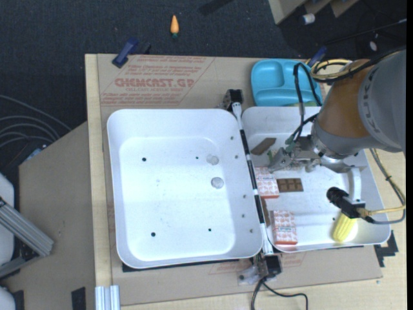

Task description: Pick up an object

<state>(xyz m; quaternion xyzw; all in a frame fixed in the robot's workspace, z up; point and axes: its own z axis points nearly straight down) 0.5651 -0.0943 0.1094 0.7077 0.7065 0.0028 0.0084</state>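
We log a tan board surface (pixel 161 82) printed in red, standing on a dark carpet floor (pixel 64 18). The grey end effector (pixel 292 159) hangs over the right-hand shallow white bin (pixel 316 208); we cannot tell its opening. A brown rectangular block (pixel 290 185) lies in that bin, near it.

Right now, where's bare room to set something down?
Left bin: wide bare floor between its left wall and the two discs. Right bin is crowded: boxes, bar, yellow thing, and the arm over it.

Glossy white plastic bins (pixel 174 134)
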